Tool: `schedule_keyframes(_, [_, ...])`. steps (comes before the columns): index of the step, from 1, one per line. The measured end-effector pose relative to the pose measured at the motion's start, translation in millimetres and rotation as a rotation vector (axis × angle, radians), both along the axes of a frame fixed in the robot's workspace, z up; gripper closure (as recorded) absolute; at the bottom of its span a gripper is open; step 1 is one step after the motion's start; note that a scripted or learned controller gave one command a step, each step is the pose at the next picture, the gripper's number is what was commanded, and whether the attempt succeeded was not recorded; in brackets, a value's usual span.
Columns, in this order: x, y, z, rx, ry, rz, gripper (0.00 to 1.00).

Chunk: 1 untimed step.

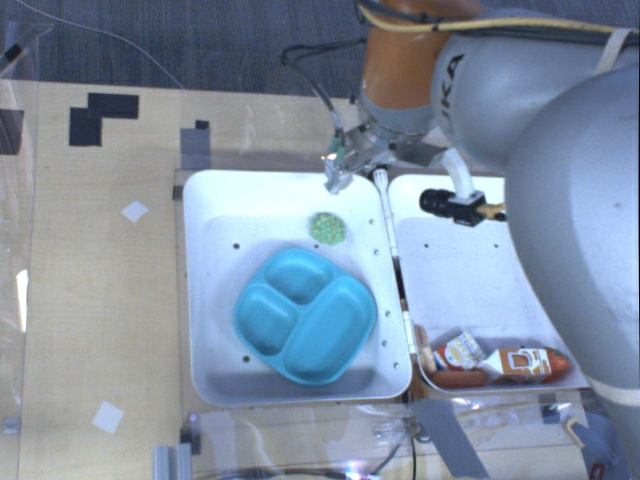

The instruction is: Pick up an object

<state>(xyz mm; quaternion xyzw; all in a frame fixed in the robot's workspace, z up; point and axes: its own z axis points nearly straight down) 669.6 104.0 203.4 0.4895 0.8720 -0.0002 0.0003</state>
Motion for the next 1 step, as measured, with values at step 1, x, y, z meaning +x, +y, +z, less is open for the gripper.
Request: schedule_keyframes(1, [-0.1, 0.3, -0.2, 0.000, 0.000, 0.000, 0.00])
